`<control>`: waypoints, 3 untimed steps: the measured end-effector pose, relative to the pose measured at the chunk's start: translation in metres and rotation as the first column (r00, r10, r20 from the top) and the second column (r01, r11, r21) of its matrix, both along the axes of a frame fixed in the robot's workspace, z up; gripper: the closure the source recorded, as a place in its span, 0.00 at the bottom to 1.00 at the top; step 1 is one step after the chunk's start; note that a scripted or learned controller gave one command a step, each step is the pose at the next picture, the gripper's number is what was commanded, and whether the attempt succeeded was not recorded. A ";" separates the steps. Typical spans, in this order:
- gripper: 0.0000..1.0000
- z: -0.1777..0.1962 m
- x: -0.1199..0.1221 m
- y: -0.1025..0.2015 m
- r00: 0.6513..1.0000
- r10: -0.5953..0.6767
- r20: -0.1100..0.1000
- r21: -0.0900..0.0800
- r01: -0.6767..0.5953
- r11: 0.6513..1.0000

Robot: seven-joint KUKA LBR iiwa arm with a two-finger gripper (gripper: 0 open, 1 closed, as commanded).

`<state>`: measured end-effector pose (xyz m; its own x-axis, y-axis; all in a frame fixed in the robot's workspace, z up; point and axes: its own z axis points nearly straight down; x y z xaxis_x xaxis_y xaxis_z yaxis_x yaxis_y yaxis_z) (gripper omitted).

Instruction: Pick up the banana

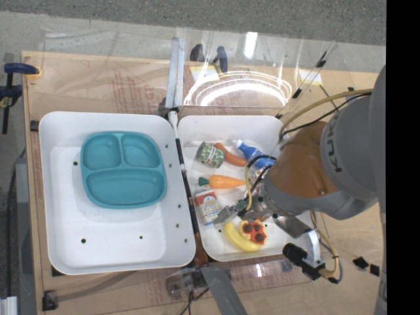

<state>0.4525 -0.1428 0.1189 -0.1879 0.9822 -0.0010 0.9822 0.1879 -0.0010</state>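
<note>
Banana (237,237) near right bin (223,125) front edge; gripper (244,207) just above, fingers' state unclear; clutter around.

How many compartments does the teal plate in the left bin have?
3. The teal plate has two small compartments side by side along its far edge, left and right, and one wide compartment across its near half.

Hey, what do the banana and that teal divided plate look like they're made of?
The banana looks like a plastic toy: even yellow, smooth skin with a slight sheen, though the picture is too coarse to be sure. The teal plate looks like moulded plastic, matte to satin: uniform colour, rounded compartment ridges, soft highlights.
</note>
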 end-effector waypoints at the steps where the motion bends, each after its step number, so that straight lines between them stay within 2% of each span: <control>1: 0.00 -0.032 -0.001 -0.017 0.998 0.057 -0.002 0.002 -0.057 0.998; 2: 1.00 -0.022 -0.001 -0.018 0.998 0.059 -0.003 0.003 -0.059 0.998; 3: 1.00 0.104 0.089 0.001 0.984 -0.176 0.000 0.001 0.176 0.984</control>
